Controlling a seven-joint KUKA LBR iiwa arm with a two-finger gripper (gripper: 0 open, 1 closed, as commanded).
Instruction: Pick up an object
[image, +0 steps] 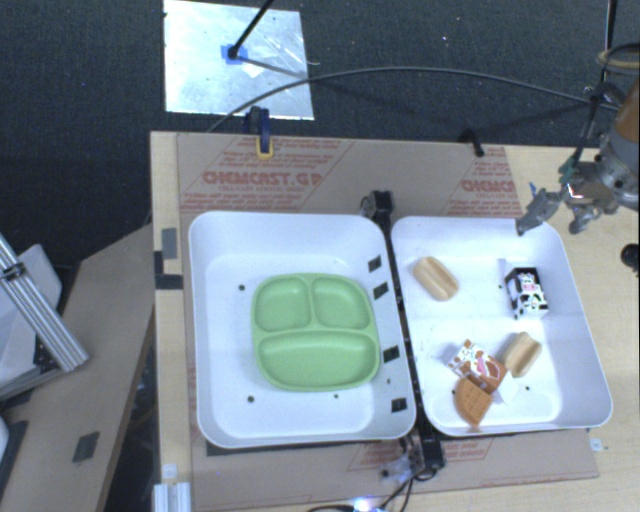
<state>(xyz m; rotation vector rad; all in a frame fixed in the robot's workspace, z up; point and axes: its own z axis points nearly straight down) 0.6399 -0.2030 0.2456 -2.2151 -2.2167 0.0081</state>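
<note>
Lying in the right bin (575, 330): tan bread roll (436, 278) at 10 o'clock, black-and-white cow-patterned carton (525, 291) at 2 o'clock, pale bun (521, 354) at 4, red-and-white wrapper (477, 364) touching a waffle piece (474, 402) at 6.

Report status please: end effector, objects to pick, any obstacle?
End effector open, holding nothing, above right bin's far corner. Bread roll, small carton, snacks lying in the bin. No obstacle between.

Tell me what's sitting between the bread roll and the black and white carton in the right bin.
Nothing: between the bread roll and the carton the camera view shows bare white bin floor.
</note>
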